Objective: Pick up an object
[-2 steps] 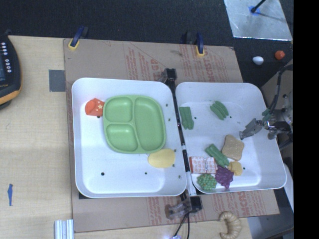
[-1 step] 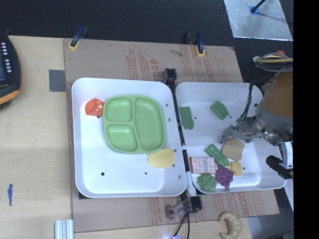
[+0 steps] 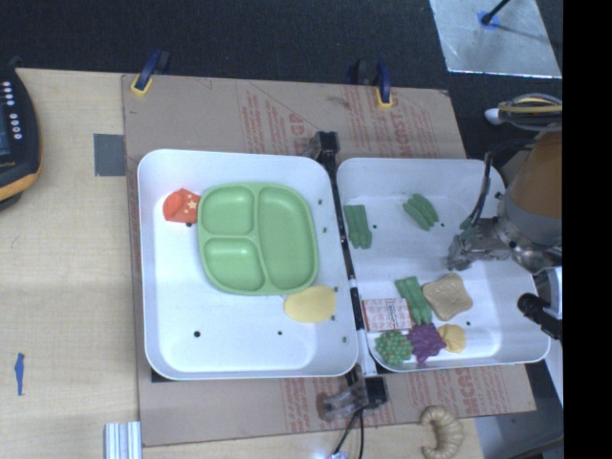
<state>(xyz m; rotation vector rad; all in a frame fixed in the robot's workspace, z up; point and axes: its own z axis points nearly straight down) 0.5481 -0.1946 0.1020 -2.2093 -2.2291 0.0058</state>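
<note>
Camera view: red print on cardboard sheet (image 3: 287,113) unreadable.

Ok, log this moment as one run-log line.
task: pick up an object | gripper: low in right bin, beside bread slice | nothing seen between fingers | green tray: left bin

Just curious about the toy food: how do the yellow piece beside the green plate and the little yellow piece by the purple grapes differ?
The left bin's yellow piece is larger and paler, touching the green plate. The small yellow piece in the right bin is deeper yellow, beside the purple grapes. Both are yellow and rounded.
</note>
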